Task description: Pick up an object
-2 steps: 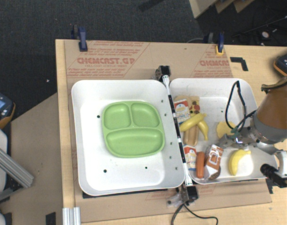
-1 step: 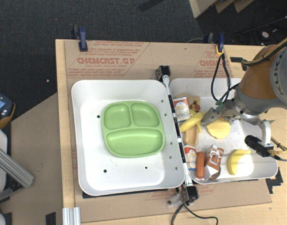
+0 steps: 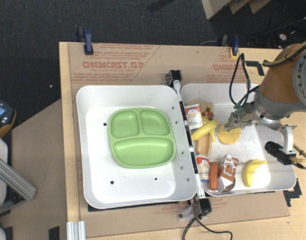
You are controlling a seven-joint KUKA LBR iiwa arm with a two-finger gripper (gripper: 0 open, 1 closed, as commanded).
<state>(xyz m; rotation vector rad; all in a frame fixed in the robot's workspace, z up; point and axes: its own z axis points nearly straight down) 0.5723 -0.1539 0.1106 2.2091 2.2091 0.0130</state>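
Note:
My gripper [image 3: 235,122] hangs low in the right bin [image 3: 273,185], near its middle. Directly under and in front of it lies a pale yellow wedge [image 3: 229,136], touching or nearly touching the gripper tip. Left of that is a banana [image 3: 204,130], lying at a slant beside a small red-labelled carton [image 3: 194,115]. A tan bun [image 3: 205,145] sits below the banana. Along the bin's front lie a red sausage [image 3: 214,172], a red-and-white packet [image 3: 228,167] and a yellow lemon-like fruit [image 3: 255,172].
The left bin [image 3: 93,179] holds a green divided plate [image 3: 141,137] at its middle. A ridge with black fasteners [image 3: 187,139] separates the two bins. The arm's orange band [image 3: 279,76] stands over the right bin's far right corner.

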